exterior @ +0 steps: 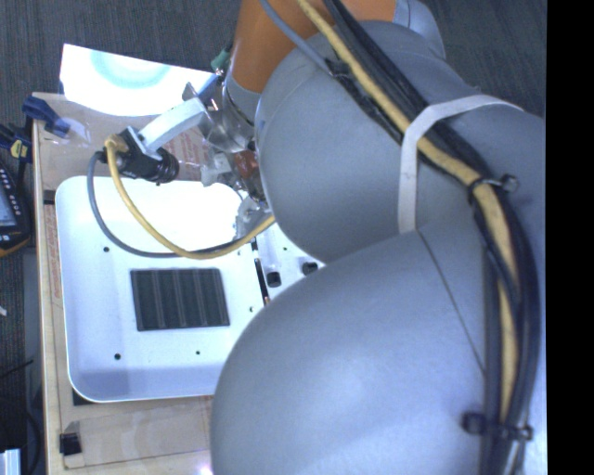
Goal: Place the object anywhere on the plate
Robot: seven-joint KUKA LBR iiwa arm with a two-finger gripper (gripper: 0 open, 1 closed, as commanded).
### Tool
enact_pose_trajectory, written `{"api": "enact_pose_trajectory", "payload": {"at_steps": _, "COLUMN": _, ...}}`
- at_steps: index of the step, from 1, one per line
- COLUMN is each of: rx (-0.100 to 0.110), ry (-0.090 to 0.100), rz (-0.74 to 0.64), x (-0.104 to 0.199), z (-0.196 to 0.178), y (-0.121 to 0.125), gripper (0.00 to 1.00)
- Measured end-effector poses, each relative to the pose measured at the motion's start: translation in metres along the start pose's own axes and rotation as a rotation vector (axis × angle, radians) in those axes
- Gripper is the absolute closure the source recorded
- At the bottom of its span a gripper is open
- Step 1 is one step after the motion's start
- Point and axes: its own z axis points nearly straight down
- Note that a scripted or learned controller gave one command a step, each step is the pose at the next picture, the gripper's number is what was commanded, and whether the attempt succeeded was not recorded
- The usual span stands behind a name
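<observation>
The grey arm [390, 278] takes up most of the right and near part of the view, its rounded casing hiding nearly all of the right bin [283, 264], of which a thin white strip with small dark holes shows just beside the arm. The left bin [83, 353] lies open to view: a shallow white tray with rounded corners, brightly lit at its far end, with a dark ribbed rectangular grille [179, 299] set into its floor. A yellow cable [139, 218] and a darker one loop over the far half of that bin. The tool [227, 167] hangs over the far edge between the bins; whether it is wide or narrow cannot be told, and the object and plate cannot be made out. The pale wooden desk [130, 436] shows along the near and left edges, with dark carpet-like floor [111, 28] beyond.
</observation>
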Motion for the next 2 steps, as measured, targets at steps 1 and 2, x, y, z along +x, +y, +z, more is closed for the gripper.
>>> {"api": "enact_pose_trajectory", "payload": {"at_steps": 1, "rx": -0.001, "ry": -0.007, "rz": 0.074, "x": 0.000, "z": 0.104, "y": -0.044, "gripper": 1.00}}
{"api": "enact_pose_trajectory", "payload": {"at_steps": 2, "rx": 0.005, "ry": -0.008, "rz": -0.282, "x": 0.097, "z": 0.178, "y": -0.035, "gripper": 1.00}}
